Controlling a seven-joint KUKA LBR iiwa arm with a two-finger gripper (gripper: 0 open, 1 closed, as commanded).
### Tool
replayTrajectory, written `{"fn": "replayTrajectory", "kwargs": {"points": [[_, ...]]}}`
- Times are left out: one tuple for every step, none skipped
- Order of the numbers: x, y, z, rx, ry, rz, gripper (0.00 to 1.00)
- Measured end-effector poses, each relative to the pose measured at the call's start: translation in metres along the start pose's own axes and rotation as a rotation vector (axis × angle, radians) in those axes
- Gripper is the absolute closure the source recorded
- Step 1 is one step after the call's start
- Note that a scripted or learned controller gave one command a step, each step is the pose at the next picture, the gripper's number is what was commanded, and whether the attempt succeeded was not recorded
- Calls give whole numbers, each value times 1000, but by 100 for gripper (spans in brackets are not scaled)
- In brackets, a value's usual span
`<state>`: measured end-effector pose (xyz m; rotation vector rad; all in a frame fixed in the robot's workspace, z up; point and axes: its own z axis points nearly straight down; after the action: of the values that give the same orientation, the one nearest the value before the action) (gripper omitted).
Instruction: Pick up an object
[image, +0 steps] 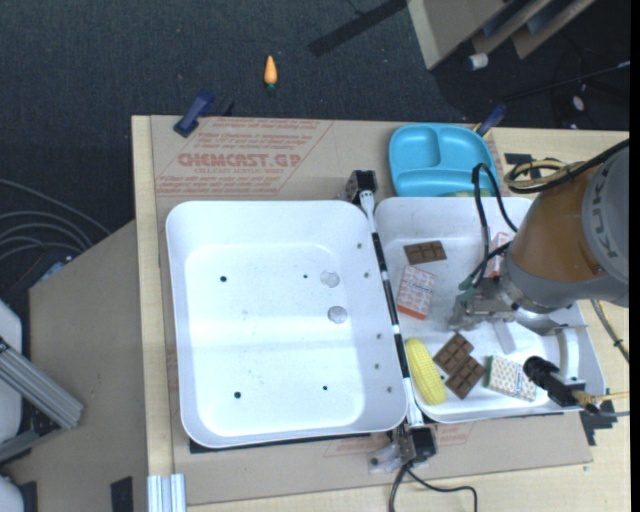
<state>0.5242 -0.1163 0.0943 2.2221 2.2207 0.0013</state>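
I've got the arm (560, 245) reaching in from the right over the right bin (455, 215). The gripper (472, 308) sits low above the bin's middle. From this angle I can't tell if it's released or clenched, and I see nothing held in it.

All the pickable stuff is in the right bin:
- A small brown choc bar (424, 252) lies toward the far side, apart from the gripper.
- A red & white packet (415, 290) is just nearer than it, next to the divider btwn the 2 bins.
- A yellow corn cob (425, 370) lies along the left wall at the near end.
- A bigger choc bar (460, 363) is just beside the corn, tilted diagonal and near the gripper on its near side.
- A white patterned packet (508, 377) is to the right of that bar, close to the near wall.

The left bin (200, 240) has just 2 small grey round spots (334, 297) near its right side, and I can't tell what they are.

Outside the bins, a light blue tray (440, 158) sits on the bench behind the right bin. A blue clip (193, 115) is at the bench's far left corner, and there's 1 small orange bit (270, 70) on the dark floor beyond.
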Motion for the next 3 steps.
{"fn": "replayTrajectory", "kwargs": {"points": [[0,0,0,0,0,0,0],[23,99,10,0,0,-2,0],[23,99,-1,-1,-2,-3,100]]}}
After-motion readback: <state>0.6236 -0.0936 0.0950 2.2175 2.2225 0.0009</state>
